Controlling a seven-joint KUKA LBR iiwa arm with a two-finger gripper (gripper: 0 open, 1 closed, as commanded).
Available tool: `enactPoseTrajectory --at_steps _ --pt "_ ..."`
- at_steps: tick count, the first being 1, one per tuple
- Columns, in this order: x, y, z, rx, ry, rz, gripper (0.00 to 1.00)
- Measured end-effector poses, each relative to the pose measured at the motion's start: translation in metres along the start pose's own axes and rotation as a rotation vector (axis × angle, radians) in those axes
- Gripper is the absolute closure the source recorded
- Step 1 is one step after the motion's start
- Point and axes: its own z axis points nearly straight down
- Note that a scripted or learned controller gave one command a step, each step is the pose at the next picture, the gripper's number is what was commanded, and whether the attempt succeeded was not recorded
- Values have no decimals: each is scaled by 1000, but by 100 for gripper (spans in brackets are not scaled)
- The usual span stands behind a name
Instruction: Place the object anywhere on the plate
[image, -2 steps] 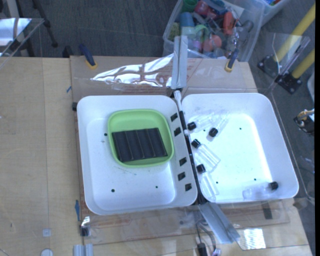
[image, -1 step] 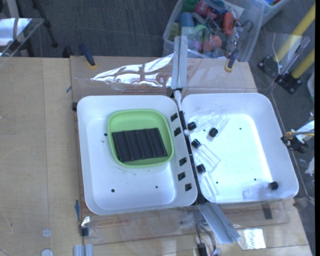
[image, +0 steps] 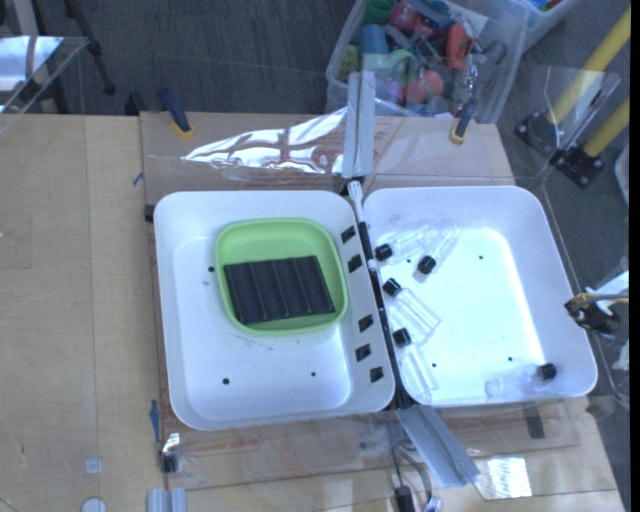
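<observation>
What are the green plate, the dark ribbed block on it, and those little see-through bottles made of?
The green plate looks like matte moulded plastic: even colour, rounded rim, no glare. The dark ribbed block could be rubber or foam; dull black with parallel grooves, hard to tell which. The clear bottles in the right bin seem to be transparent plastic or glass with black caps; the bin's white shows through them.

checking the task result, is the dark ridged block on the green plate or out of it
On it. The dark ridged block lies flat inside the green plate in the left bin, the plate's rim showing all around it.
</observation>
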Motion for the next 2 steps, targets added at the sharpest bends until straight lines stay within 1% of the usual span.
enactPoseTrajectory --at_steps 1,2 --pt "4 -18 34 -1 0 11 0" --pt "0 1 -31 -3 1 10 0"
